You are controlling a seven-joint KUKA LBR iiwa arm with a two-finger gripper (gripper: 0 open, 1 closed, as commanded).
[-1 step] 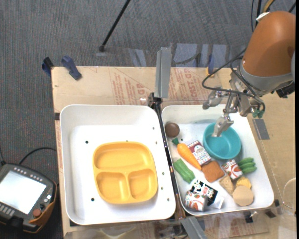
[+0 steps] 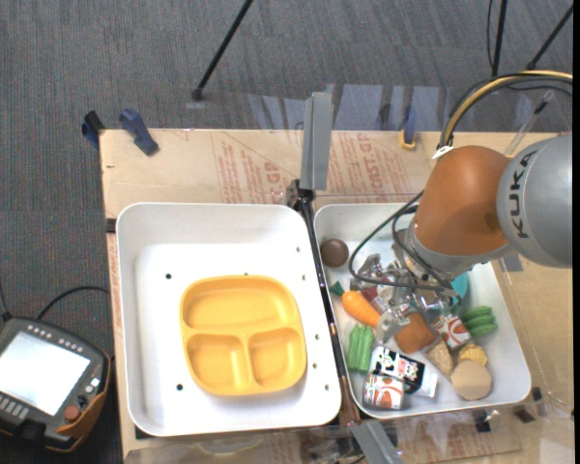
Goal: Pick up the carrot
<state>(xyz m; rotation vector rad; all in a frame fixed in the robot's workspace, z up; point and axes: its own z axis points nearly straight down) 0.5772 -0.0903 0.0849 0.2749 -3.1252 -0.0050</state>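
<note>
The carrot is a small orange cone with a green top, lying on the left side of the right bin. My gripper hangs low over the bin just right of the carrot, under the orange band of the arm. Its metal parts sit close to the carrot's right end, and whether they touch it is unclear. Nothing shows between the fingers.
The right bin also holds a brown ball, a green vegetable, a black-and-white carton, a can, a brown round item, a tan disc and green pieces. A yellow divided tray lies in the left bin.
</note>
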